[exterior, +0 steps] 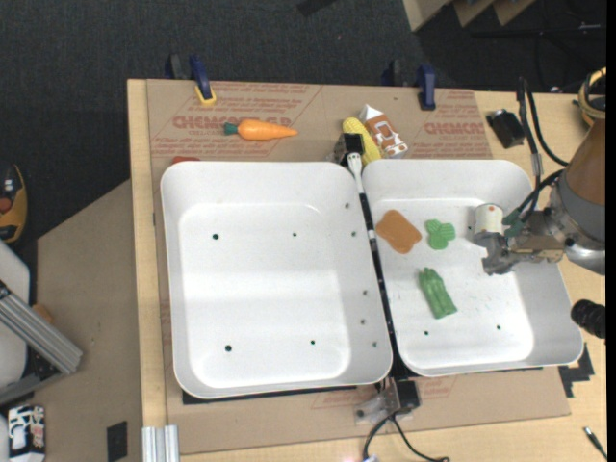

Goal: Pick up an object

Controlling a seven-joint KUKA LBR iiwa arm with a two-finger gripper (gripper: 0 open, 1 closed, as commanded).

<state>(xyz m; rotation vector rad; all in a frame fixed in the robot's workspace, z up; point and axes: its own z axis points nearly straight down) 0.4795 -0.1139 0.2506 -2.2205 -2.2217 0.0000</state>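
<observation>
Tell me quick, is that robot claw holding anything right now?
Gripper: over the right bin; cannot be told whether it is open, closed or holding anything.

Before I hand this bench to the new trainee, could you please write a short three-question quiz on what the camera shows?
1. True or false: the toy carrot lies inside the left bin.
2. Which bin is the end effector over? A) left B) right C) neither
3. Fill in: in the right bin, the orange-brown flat piece lies beside the ____ edge, next to the left bin.

Key
1. False: it lies on the cardboard behind the bins.
2. B
3. left; two green pieces lie further right of it.
</observation>
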